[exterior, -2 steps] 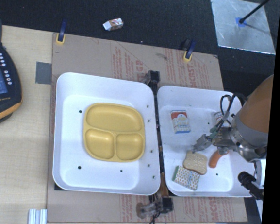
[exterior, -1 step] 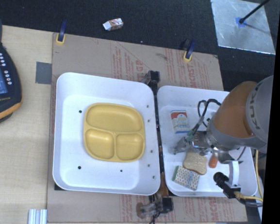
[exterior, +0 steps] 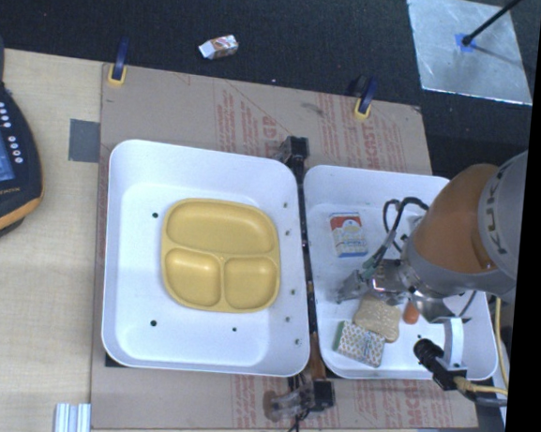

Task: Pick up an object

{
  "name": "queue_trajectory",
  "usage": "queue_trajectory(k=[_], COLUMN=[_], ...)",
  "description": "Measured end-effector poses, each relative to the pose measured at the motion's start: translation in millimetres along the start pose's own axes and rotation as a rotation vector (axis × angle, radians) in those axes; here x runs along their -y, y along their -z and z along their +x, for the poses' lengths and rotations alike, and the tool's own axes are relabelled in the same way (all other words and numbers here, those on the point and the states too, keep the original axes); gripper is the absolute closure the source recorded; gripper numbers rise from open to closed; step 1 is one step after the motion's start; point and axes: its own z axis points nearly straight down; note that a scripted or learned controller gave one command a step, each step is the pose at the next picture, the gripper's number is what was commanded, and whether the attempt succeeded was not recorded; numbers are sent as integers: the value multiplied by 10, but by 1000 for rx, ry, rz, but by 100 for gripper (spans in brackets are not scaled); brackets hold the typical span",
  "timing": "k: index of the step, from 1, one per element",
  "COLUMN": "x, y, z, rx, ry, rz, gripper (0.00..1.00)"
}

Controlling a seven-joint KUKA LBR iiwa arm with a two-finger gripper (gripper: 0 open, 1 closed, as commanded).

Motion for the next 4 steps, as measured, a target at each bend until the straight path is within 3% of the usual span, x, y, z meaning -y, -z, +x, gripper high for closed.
queue_trajectory(k=[1,2,3,4], x=[165,-527,-530,-529], y=[1,-1,107,106], z=[-48,-628,-636,-634], rx=[0,-1,0,-1], ry=[1,-5,-1,0], rz=[-1,-1,-1,0], gripper=[0,0,100,0])
